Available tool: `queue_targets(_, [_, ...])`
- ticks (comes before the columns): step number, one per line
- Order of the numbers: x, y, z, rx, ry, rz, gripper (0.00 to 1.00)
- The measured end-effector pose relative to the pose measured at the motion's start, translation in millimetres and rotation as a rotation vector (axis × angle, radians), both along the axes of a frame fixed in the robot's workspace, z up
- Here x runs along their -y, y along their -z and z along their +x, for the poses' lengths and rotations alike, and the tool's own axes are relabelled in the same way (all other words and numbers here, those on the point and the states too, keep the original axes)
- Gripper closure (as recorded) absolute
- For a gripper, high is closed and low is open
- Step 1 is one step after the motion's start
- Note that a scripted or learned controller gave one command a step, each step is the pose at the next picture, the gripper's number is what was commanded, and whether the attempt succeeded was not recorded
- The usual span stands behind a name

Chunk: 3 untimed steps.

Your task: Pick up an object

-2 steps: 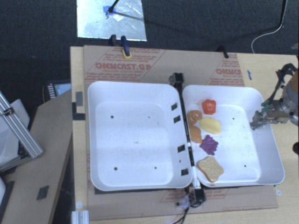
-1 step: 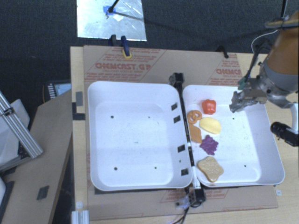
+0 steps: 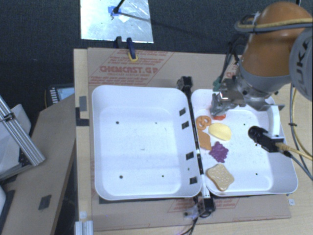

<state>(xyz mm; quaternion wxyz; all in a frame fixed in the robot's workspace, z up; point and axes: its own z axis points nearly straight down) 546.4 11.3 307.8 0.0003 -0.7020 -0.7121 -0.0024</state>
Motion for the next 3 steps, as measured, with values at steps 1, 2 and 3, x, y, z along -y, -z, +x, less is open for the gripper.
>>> queue_targets(1, [-30,-206,0,0.017,0.007,-0.001,1.0])
queue_targets(2, [-138,-128,-63,-0.009,-0.002,-0.002,1.0])
queue_targets(3, [-132,-142,-59,0.001,0.006,-0.002,1.0])
